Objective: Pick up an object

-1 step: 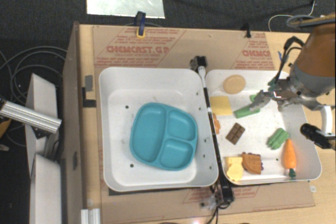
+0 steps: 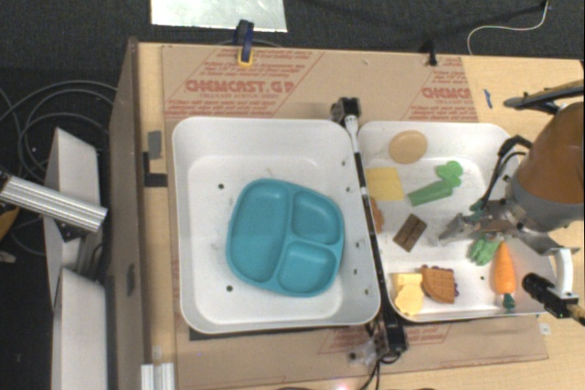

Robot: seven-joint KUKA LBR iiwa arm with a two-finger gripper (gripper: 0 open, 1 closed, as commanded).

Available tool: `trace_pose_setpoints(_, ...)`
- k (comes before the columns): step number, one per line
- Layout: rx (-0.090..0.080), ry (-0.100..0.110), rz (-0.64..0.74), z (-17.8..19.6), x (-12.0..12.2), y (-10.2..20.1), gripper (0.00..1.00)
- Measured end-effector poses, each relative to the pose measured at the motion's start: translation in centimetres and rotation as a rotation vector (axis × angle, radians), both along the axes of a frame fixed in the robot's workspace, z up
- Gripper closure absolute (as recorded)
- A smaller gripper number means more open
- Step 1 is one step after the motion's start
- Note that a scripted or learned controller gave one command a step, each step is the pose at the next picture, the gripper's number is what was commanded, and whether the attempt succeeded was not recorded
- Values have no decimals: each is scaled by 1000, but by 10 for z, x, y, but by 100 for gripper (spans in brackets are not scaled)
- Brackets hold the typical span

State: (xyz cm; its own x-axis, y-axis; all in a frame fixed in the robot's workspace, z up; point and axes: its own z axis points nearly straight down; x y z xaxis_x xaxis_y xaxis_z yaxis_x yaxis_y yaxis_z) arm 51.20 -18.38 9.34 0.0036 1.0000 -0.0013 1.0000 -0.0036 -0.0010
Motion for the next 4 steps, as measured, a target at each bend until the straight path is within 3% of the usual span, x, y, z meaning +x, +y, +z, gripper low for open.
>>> trace_pose_setpoints(1, -2, -10, 9, 20, 59, -8, 0)
trace_pose_setpoints(2, -5, -19, 6, -4, 20, -16, 0)
trace_pose_setpoints(3, 0, -4, 7, 17, 30, -23, 0)
trace_pose_setpoints(4, 0, -6, 10, -9, 78, -22, 0)
